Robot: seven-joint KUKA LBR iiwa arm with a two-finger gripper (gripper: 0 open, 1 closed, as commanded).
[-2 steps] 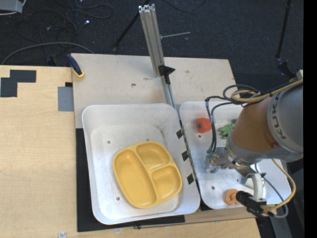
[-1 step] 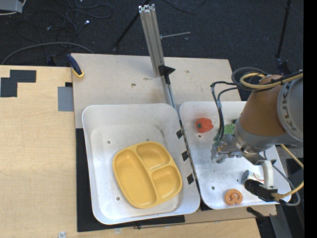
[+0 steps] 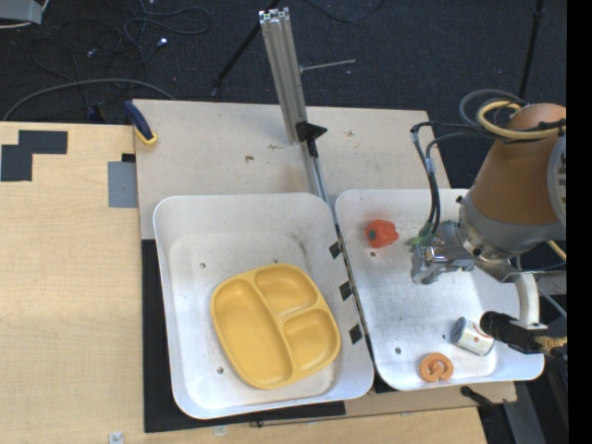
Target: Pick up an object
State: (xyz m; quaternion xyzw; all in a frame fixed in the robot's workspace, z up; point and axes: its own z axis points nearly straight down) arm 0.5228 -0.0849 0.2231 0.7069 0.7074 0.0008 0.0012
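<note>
In the right bin [image 3: 398, 340], a red-orange rounded object [image 3: 379, 233] lies near the far left corner. An orange ring [image 3: 436, 368] rests by the near edge. A small white cylinder with a blue tip [image 3: 472, 337] lies near the bin's right side. My gripper [image 3: 428, 268] hangs low over the middle of the right bin, to the right of the red-orange object and apart from it. A small green bit [image 3: 424, 241] shows just beside the gripper's far side; what it is cannot be made out.
The left bin [image 3: 185, 248] holds a yellow divided plate [image 3: 275, 324]. A metal post [image 3: 287, 72] rises behind the bins, and black clips [image 3: 344, 289] line the wall between them. The grey arm [image 3: 518, 183] fills the right side.
</note>
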